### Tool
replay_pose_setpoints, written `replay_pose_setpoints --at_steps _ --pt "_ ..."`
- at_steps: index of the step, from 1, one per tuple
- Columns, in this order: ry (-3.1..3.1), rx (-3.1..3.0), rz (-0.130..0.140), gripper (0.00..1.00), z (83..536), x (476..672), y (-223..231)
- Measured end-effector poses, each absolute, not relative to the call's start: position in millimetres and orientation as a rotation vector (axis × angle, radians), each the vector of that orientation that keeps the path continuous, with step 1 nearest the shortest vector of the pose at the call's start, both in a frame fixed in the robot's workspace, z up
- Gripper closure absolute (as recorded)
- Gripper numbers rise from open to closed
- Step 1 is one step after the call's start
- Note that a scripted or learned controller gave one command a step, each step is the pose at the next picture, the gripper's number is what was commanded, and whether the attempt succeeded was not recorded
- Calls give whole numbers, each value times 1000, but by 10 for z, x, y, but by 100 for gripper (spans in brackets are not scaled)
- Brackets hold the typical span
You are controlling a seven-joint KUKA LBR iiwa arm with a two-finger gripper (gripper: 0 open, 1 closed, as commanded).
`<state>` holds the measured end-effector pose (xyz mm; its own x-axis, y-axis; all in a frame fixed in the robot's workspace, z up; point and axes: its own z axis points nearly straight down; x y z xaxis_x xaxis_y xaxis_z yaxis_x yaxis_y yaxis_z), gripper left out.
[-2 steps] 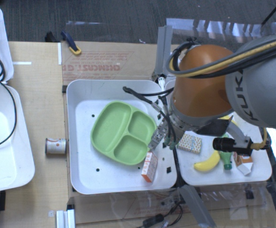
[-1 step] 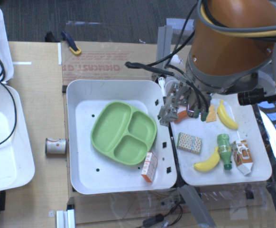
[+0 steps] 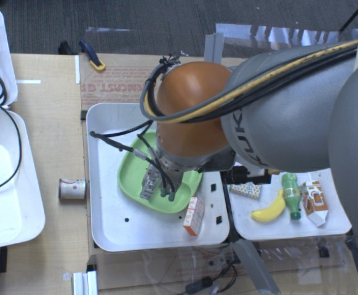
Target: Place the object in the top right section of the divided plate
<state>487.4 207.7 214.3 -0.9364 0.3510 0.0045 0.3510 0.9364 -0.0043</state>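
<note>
A green divided plate (image 3: pixel 131 176) lies in the left white bin (image 3: pixel 108 226), and the arm covers much of it. My gripper (image 3: pixel 158 186) hangs low over the middle of the plate, beneath the orange wrist band. A small greyish thing (image 3: pixel 147 184) shows right at the gripper's left side, over the plate; whether it is held is unclear. The plate's far right part is hidden by the arm.
A small orange-and-white box (image 3: pixel 193 216) stands in the left bin just right of the plate. The right bin (image 3: pixel 290 229) holds a banana (image 3: pixel 270 209), a green bottle (image 3: pixel 291 195), a carton (image 3: pixel 315 203) and a patterned box (image 3: pixel 245 190). A can (image 3: pixel 73 189) lies on the bench to the left.
</note>
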Motion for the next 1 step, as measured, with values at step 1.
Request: replay_pose_setpoints --at_steps 1 --pt "-3123 -326 3 100 3557 4913 2284"
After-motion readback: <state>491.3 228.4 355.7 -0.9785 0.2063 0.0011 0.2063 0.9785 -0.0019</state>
